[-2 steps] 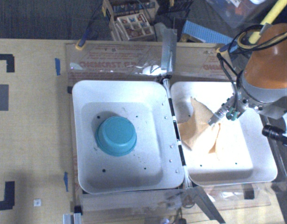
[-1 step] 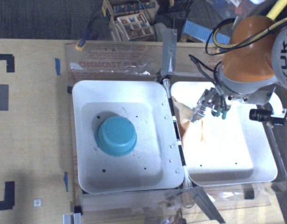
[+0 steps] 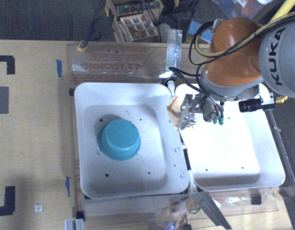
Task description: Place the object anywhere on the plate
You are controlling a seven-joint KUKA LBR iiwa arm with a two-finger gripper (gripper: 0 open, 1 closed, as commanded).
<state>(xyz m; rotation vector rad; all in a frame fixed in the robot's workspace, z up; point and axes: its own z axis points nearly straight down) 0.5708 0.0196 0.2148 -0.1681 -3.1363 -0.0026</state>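
While the grey arm (image 3: pixel 262 51) is reaching in from the right, its gripper (image 3: pixel 201 113) is hanging over the right bin's (image 3: pixel 233 152) upper left corner, fingers apart and grasping nothing. Beside it, a tan object (image 3: pixel 175 105) is lying near the bins' shared wall, while the blue plate (image 3: pixel 119 139) is sitting in the left bin (image 3: pixel 90 104).

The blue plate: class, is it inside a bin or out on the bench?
Inside. The plate sits on the floor of the left bin, whose white walls surround it on every side.
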